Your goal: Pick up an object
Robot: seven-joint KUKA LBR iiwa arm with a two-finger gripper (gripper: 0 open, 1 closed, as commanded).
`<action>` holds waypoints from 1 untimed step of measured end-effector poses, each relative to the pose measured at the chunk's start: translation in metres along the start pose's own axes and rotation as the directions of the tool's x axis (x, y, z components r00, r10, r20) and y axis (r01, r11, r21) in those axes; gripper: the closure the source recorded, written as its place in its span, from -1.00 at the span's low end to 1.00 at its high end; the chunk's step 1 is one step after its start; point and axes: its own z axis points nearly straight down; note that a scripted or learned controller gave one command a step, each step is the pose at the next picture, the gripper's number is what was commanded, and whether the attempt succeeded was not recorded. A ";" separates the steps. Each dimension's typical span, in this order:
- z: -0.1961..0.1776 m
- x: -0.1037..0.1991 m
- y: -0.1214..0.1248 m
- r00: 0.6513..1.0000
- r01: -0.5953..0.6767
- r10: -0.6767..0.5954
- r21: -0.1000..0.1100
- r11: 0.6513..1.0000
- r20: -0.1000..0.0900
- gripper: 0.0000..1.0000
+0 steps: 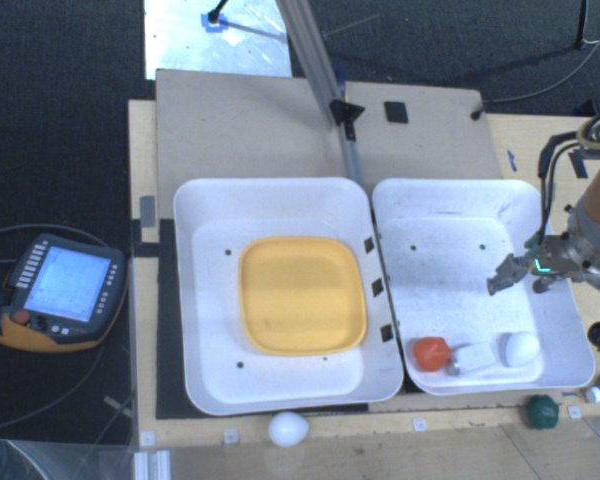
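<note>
Inventory, taken from my station at the right side of the bench. Bins: two, white and shallow, side by side, a left bin and a right bin. Left bin holds one item: a yellow square plate, lying flat at the middle; I judge it stiff, smooth and broad, awkward for two fingers except at its raised rim. Right bin holds three items along its near wall: one red object, small and rounded, which I judge light and perhaps soft, best taken across its middle; one white ball, which I judge light, hard and slippery, likely to roll if nudged; and between them one small pale piece, too indistinct to name. The red object is my likeliest pick, being compact and free on its left side. Outside the bins, on the bench's near edge: one white egg-shaped object below the left bin, and one dark green ball past the right bin's corner. My gripper hangs over the right bin's right half, well above the three items in the view, fingers apart and holding nothing. Off the bench to the left: one teach pendant.
</note>
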 end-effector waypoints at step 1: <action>0.000 0.000 0.000 1.000 0.000 0.000 0.000 1.000 0.000 -1.00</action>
